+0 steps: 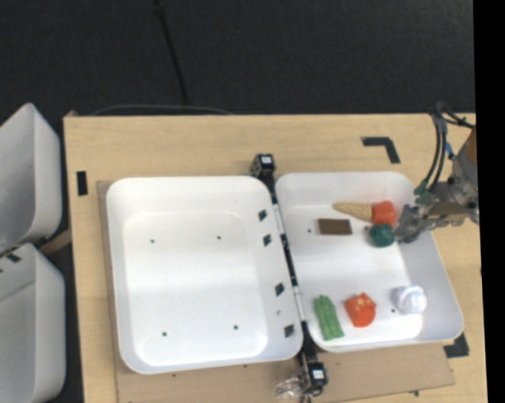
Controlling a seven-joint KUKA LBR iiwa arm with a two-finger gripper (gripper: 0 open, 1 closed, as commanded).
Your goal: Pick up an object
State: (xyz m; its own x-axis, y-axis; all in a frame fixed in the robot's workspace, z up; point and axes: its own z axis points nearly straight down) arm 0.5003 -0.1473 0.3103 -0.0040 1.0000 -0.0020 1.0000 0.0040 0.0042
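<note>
On tan bench (184,145), 2 white bins (193,273) (dark floor (231,48) behind); jaws (409,226) state unclear.

light: even, bright | shadows: faint | focus: soft, slightly blurred

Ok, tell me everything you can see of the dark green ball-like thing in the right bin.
The dark green object is small, rounded and matte, perhaps rubber or plastic; its detail is too blurred to tell. It lies on the floor of the right bin, toward the far right side. An orange-red piece sits right behind it, seemingly touching. The gripper is immediately to its right, at or against its edge; a grasp cannot be confirmed.
</note>
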